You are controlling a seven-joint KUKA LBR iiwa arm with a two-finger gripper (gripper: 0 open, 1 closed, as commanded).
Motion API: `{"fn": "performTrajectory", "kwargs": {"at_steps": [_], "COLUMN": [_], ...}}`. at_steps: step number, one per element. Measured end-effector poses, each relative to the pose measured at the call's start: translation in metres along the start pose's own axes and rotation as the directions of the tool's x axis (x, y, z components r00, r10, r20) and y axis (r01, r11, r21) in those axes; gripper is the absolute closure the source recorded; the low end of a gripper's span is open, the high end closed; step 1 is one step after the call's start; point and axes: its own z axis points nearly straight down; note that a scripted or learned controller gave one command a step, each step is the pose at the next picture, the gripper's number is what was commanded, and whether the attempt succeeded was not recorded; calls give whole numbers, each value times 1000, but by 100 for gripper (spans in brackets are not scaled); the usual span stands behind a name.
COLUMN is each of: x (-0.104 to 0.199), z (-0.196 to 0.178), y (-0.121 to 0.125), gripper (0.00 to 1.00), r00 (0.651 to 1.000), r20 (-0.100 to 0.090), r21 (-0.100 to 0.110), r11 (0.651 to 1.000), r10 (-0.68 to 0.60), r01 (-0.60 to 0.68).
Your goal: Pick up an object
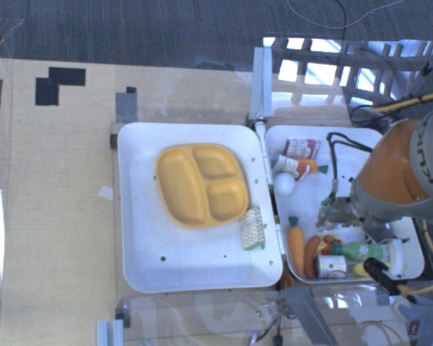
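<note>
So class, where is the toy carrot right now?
The carrot lies in the right bin, against its left wall near the front, beside a red sausage-like toy.

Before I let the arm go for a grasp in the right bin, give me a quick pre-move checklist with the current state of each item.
1. Arm over the right white bin: ok; the gripper hangs above its middle.
2. Finger state: cannot tell from this view.
3. Anything held: cannot tell; nothing is seen between the fingers.
4. Targets within reach: ok; the orange toy carrot, white ball and small can with a red and white label lie in that bin.
5. Clutter near the gripper: not ok; items crowd together at the bin's near end.
6. Left white bin: ok; the yellow divided plate and small patterned pouch lie away from the arm.
</note>
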Motion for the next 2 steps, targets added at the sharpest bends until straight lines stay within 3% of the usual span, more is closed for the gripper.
{"fn": "performTrajectory", "kwargs": {"at_steps": [1, 2], "x": [0, 10], "z": [0, 17], "y": [0, 90], "gripper": [0, 0], "r00": [1000, 914], "r20": [0, -8], "r21": [0, 12], "r11": [1000, 914], "r10": [0, -405], "r01": [0, 405]}}
